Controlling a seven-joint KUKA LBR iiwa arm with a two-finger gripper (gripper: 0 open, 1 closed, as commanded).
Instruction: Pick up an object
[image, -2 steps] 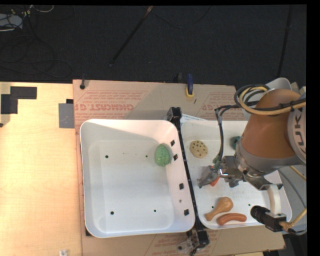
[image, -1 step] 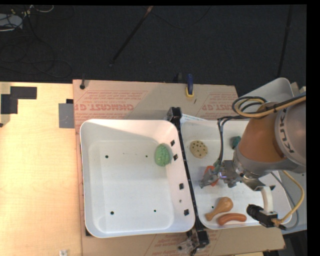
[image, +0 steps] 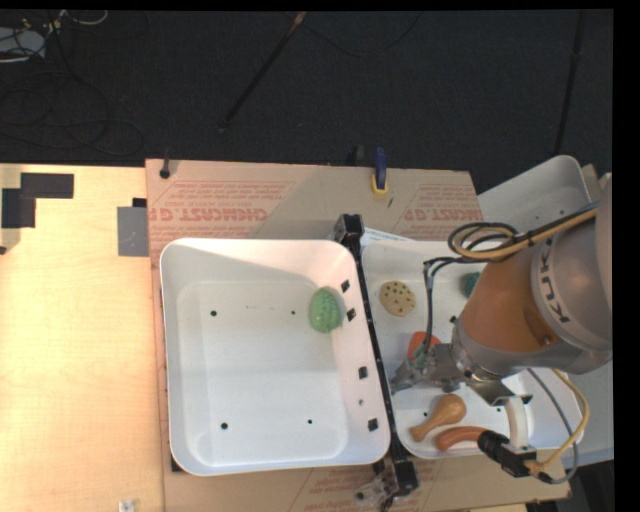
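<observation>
Even overhead light, fairly bright. Left bin (image: 200, 400) nearly blown out white, soft shadow along its top wall. Floor (image: 300, 80) behind the worktop (image: 70, 350) reads almost black. Overall soft and low-res; my arm (image: 530, 300) looks slightly blurred.

Dark floor (image: 300, 80) with loose black cables (image: 60, 25); pale wooden benchtop (image: 70, 350) at left; brown printed cardboard sheet (image: 260, 205) under the bins; blue-and-yellow clamp (image: 380, 172) at its far edge.

arm (image: 530, 300) over the right bin (image: 400, 425); green ball (image: 325, 309) in the left bin (image: 200, 270).
</observation>
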